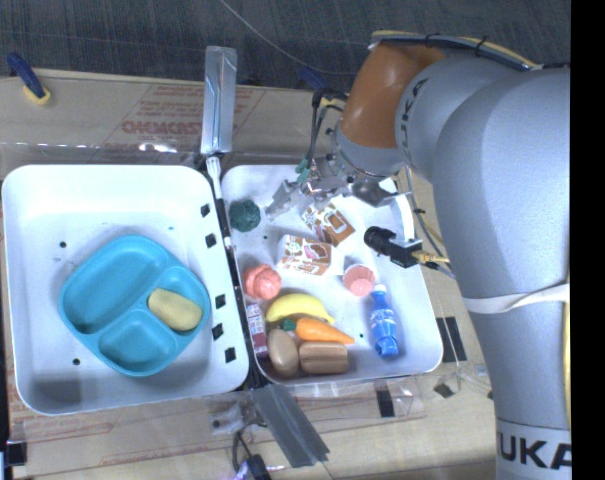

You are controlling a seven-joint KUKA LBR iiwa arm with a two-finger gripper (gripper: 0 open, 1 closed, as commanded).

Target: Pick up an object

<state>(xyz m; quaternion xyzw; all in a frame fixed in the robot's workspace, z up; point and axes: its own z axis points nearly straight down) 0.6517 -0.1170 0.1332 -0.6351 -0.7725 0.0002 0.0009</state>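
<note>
Lettering reading "UKA" (533,454) shows on the grey arm's base at lower right; faint red print (162,126) on the cardboard behind the bins is too blurred to read. The gripper (304,190) hangs over the right bin's (419,353) far end, beside a brown snack packet (330,224); whether it is parted or closed cannot be told. Nearby lie a dark green ball (245,214), a printed carton (305,255), a banana (297,308), a carrot (323,331) and a blue bottle (383,322). The left bin (32,198) bears a blue divided plate (107,288) with a yellow potato-like lump (175,309).
</note>
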